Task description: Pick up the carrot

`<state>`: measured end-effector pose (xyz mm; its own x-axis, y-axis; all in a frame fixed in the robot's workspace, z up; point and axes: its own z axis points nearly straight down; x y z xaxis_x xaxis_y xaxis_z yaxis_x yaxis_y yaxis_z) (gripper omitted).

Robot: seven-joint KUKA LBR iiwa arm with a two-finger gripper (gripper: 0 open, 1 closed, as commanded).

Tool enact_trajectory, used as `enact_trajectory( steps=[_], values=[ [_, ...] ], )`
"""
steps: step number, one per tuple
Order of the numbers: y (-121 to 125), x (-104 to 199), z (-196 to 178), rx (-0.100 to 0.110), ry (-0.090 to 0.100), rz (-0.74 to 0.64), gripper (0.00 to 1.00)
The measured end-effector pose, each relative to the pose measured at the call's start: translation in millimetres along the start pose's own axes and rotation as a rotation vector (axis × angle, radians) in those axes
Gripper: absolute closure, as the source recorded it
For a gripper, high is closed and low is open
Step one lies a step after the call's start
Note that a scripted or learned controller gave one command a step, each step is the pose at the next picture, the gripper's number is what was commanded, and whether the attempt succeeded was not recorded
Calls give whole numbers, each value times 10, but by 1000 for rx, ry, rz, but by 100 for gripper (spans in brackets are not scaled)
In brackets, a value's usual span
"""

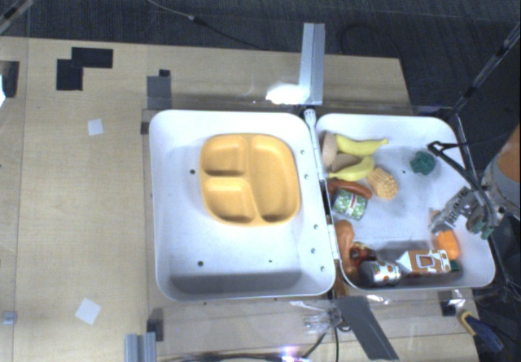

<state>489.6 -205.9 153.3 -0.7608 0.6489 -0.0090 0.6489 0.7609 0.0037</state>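
The carrot (448,243) lies near the right wall of the right bin (407,181), a short orange piece whose long axis runs roughly from upper left to lower right; which end is the tip cannot be told, as its upper part is partly hidden. The gripper (457,212) hangs just above and touching or nearly touching the carrot's upper end, reaching in from the right. How far apart its fingers stand cannot be told, and no object is visibly caught between them.

Just left of the carrot, along the bin's near wall, lies a bottle (407,264) on its side. A green broccoli-like piece (422,162) sits toward the far right corner. Along the left wall are 2 bananas (358,155), a corn cob (383,183) and a green can (351,204).

The left bin (175,189) holds a yellow 3-compartment plate (248,177). Both bins rest side by side on the counter (73,214).
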Motion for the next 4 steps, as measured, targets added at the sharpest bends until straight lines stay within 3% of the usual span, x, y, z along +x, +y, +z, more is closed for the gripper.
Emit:
enact_trajectory(
  steps=[1, 2, 3, 4],
  values=[
    [433, 368, -181, -1, 2, -82, 100],
    [692, 590, -283, 0, 3, 98, 100],
    [125, 138, 490, 2, 5, -94, 100],
    [595, 505, 37, -3, 1, -120, 100]
  ],
)
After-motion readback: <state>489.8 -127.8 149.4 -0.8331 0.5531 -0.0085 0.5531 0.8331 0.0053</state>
